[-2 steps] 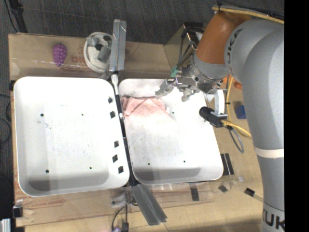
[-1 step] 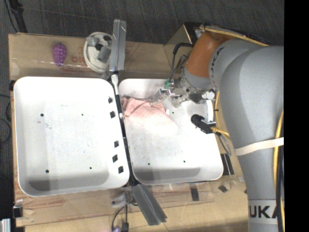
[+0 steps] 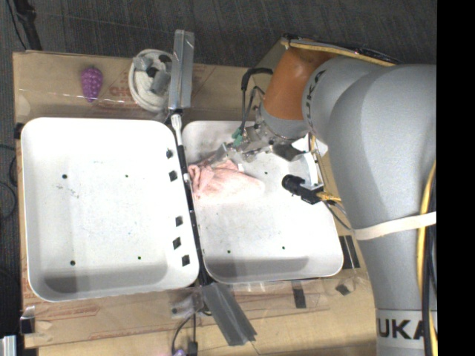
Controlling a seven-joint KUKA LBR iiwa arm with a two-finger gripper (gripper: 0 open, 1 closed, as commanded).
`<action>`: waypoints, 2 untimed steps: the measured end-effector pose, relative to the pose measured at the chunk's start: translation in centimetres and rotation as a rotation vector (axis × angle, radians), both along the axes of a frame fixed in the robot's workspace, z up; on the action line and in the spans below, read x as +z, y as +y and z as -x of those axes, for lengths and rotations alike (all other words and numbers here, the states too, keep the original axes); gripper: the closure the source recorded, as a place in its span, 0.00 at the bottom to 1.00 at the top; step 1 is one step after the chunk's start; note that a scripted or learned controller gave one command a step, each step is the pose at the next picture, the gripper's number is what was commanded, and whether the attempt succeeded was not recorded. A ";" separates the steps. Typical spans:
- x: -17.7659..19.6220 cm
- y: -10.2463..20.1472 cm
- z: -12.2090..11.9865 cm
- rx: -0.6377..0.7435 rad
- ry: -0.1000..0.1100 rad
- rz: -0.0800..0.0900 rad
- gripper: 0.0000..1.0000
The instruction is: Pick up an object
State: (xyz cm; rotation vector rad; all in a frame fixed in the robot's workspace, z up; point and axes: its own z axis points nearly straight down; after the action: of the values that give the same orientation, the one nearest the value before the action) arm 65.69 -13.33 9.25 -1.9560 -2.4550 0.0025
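Two shallow white bins sat side by side on the counter [image 3: 52,76]. The bin on the view's left [image 3: 96,228] showed a white floor with a few small dark specks. The bin on the view's right [image 3: 260,232] held a crumpled pink cloth [image 3: 223,180], which lay in its upper left part, close against the wall shared with the other bin. A row of small black clips [image 3: 178,221] ran along that shared wall.

The counter was a brown board, worn and marked along its edges. Beyond its far side lay a dark carpeted floor [image 3: 111,13].

On the counter behind the left bin lay a small purple, grape-like cluster [image 3: 91,82], well apart from the cloth. Near it stood a white ring-shaped roll [image 3: 151,80], just beside an upright grey metal bar [image 3: 182,65] at the top of the seam between the bins. Another grey bar [image 3: 230,319] lay slanted at the near end of that seam.

The grey arm [image 3: 371,139], with its orange band [image 3: 286,87], reached in from the right and covered the right bin's far right corner. Its jaws were down at the cloth's upper edge. It could not be told whether they were spread, pressed together or pinching the cloth.
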 end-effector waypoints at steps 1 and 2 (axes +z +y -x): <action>0.0 -1.5 2.8 0.066 -0.002 0.000 0.00; 0.0 2.6 4.9 0.185 -0.001 0.000 0.00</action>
State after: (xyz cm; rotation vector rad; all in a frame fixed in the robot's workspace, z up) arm 60.77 -10.68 9.23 -1.7218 -2.6258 0.0013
